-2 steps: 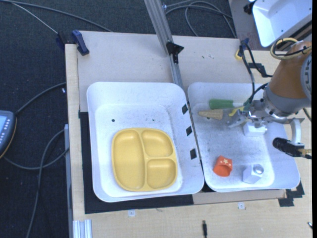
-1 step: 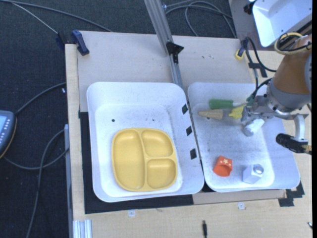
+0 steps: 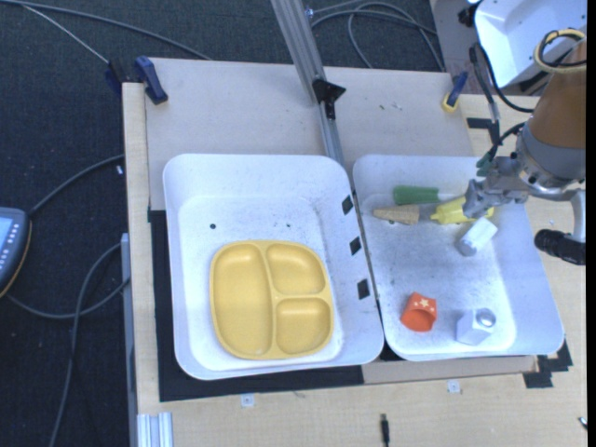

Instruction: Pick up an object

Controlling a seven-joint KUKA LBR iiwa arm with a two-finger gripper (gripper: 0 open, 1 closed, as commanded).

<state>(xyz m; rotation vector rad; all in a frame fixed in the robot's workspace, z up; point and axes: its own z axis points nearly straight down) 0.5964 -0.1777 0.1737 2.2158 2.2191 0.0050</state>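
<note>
Over the right bin [image 3: 531, 277], far-right part, my gripper [image 3: 477, 223] hangs above a white block [image 3: 475, 236]; finger state: can't tell. Green piece [image 3: 415, 195], tan piece [image 3: 399, 215] and yellow piece [image 3: 450, 212] lie just left. Orange cup [image 3: 419, 312], grey block [image 3: 475, 325] near edge. Yellow divided plate [image 3: 271, 298] in left bin [image 3: 186, 194].

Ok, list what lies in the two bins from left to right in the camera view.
Yellow divided plate in the left bin → tan cone-shaped piece → green block and orange cup, about level → yellow piece → grey block.
</note>
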